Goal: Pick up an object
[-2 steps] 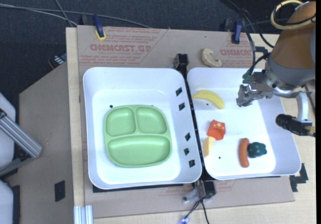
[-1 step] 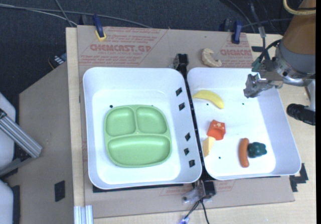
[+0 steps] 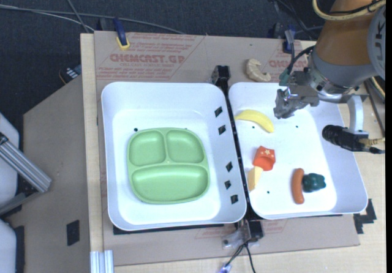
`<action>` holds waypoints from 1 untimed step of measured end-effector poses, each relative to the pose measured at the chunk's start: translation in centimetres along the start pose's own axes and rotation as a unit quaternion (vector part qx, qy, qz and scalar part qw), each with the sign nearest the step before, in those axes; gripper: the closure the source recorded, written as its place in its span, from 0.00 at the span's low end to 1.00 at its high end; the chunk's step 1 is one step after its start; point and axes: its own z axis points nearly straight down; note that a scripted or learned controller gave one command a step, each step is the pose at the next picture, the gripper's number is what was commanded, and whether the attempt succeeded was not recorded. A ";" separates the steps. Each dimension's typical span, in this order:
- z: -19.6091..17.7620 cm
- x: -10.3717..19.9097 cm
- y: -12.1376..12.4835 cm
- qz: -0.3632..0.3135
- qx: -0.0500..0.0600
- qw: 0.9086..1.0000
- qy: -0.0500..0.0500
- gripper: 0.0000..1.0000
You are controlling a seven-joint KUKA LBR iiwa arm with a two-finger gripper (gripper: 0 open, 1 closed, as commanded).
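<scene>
Green tray (image 3: 168, 165), yellow banana (image 3: 255, 119)

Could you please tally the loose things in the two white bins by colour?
Green: 2, a divided plate and a dark green piece
Yellow: 1, a banana
Red-orange: 2, a sausage and a block on a pale stick
Total: 5

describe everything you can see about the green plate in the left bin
The green plate is a pale green divided tray that looks like smooth moulded plastic, with rounded corners. It has three compartments: two smaller ones along the far side and one wide one along the near side. It lies flat, right side up, on the floor of the left bin, slightly toward its near side. Nothing rests in it or touches it.
</scene>
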 end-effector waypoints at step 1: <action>0.8 6.2 1.1 -0.001 0.000 1.000 0.000 1.00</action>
